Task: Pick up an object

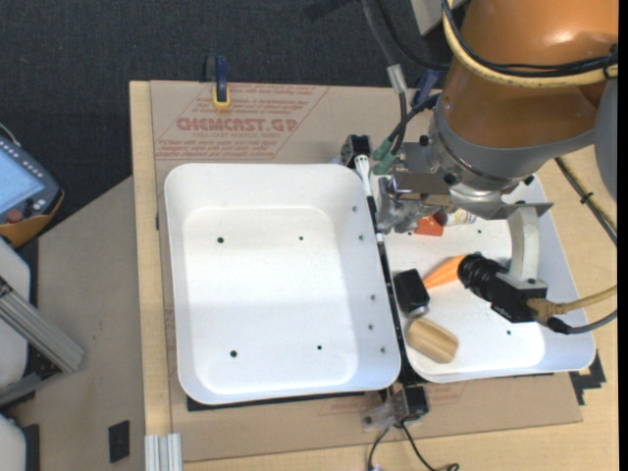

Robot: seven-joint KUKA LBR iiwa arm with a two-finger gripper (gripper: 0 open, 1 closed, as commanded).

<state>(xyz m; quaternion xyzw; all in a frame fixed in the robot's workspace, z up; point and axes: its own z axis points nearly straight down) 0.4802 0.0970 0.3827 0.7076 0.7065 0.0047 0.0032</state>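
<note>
Right, arm low over the right bin, tool state unreadable; next, close on something like the orange piece.

Robotics lab: clamped cardboard sheet, white bins, loose cables.

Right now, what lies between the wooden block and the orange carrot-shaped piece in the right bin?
In the camera view, a small black block lies between the wooden block and the orange piece, against the right bin's left wall.

One fixed camera looks down aslant on both white bins.
</note>
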